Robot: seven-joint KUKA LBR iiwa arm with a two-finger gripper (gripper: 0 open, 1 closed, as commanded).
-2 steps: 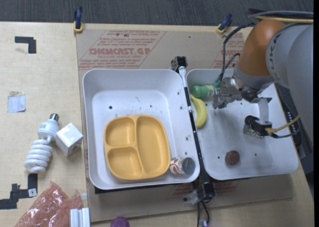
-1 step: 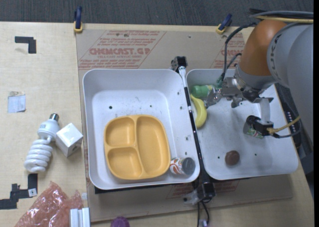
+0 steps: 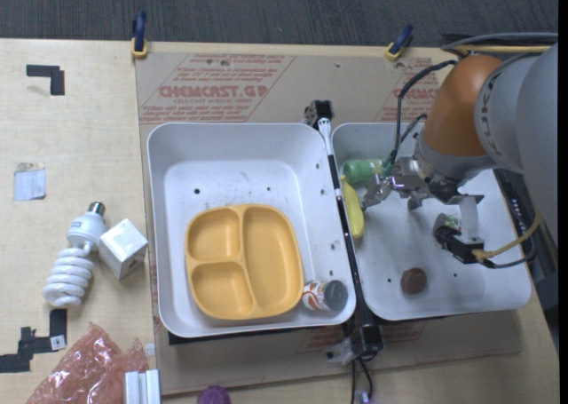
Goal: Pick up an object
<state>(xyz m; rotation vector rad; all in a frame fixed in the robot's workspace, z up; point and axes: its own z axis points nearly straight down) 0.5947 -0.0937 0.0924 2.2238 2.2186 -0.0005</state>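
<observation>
Camera view: tool (image 3: 388,182) low in the right bin (image 3: 497,300), near its left wall, tips just beside a green object (image 3: 361,169) and above a yellow banana-like piece (image 3: 354,208). Cannot tell whether apart or together; wrist blocks the tips. Nothing visibly clamped. Small brown ball (image 3: 413,281) well apart, near the bin's front. Left bin (image 3: 169,216) carrying a yellow divided plate (image 3: 244,262) and a small can (image 3: 323,296).

Step, as a judgement: reaching in, grasp not yet made. Next: settle straddling the green object, squeeze, then lift clear of the wall.
</observation>
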